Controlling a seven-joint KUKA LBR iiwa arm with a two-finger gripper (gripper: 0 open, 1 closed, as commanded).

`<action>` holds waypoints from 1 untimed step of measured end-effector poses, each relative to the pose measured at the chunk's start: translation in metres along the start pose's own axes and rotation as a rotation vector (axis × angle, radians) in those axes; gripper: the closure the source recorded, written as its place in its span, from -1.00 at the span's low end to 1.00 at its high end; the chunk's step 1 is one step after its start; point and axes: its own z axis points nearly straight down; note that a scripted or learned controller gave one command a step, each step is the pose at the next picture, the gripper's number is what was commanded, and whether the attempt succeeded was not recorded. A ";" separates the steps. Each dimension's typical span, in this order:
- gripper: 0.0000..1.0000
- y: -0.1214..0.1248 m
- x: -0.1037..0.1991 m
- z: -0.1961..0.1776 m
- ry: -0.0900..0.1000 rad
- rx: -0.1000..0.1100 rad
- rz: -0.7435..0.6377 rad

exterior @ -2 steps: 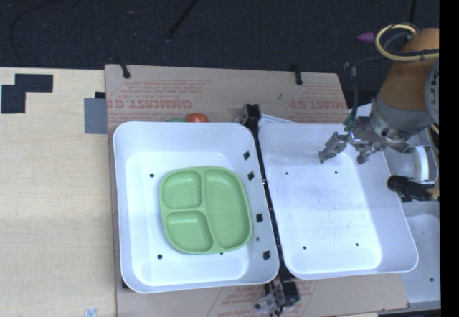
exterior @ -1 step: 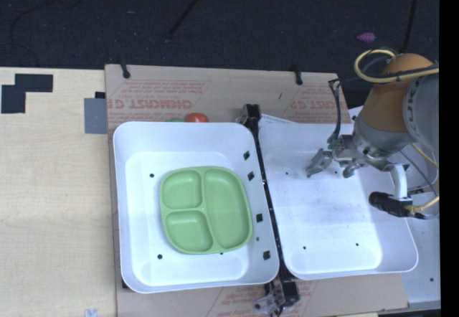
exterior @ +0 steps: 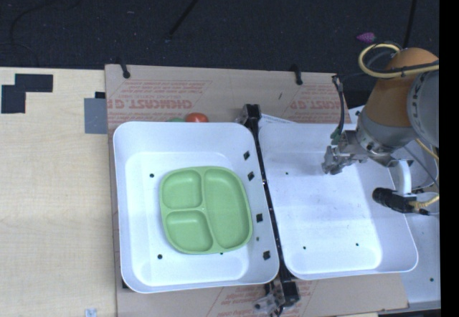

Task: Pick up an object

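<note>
Two white bins are seen side by side on the bench. In the left bin [exterior: 136,165], a green plate [exterior: 206,209] is laid flat near the middle (it is split into three parts). It is kept apart from the bin walls on all sides. Just behind the top edge of this bin, a small red thing [exterior: 196,118] is seen, mostly hidden, so what it is cannot be told.

The right bin [exterior: 337,237] is reached into from the right of the frame by the grey arm [exterior: 401,115] with its orange band. The gripper [exterior: 334,162] is seen over the upper part of this bin, well apart from the green plate. Nothing is seen held in it. The fingers are too small and dark, so it cannot be told how far they are spread.

A sheet of brown cardboard [exterior: 186,93] is spread under both bins.
</note>
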 end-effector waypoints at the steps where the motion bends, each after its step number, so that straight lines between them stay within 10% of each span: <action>1: 1.00 -0.007 -0.004 -0.060 -0.002 -0.006 0.004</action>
